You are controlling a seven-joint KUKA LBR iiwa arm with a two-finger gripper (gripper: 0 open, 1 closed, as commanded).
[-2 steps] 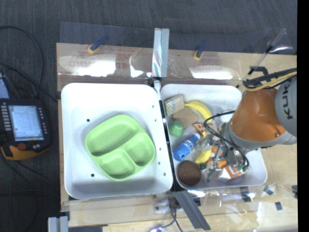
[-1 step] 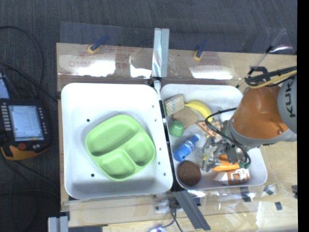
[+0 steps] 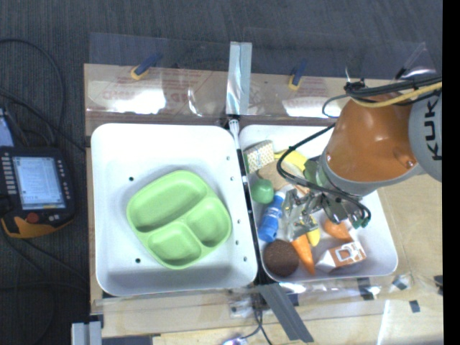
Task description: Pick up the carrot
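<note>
here the carrot [image 3: 305, 253] lies in the right bin [image 3: 384, 254], toward that bin's six o'clock edge, its tip pointing roughly to six o'clock. a brown ball [image 3: 281, 258] sits touching it at nine o'clock, and a small white and orange box [image 3: 346, 254] rests near it at three o'clock. the jaws [image 3: 315, 210] hang over the clutter just at the carrot's twelve o'clock, under the orange band [image 3: 374, 144] of the arm; whether they are released or clenched cannot be told, and nothing shows between them. a blue bottle [image 3: 271, 218] and a green ball [image 3: 262, 191] lie at the jaws' nine o'clock. the left bin [image 3: 115, 192] on the surface holds a green divided plate [image 3: 179, 218].
</note>
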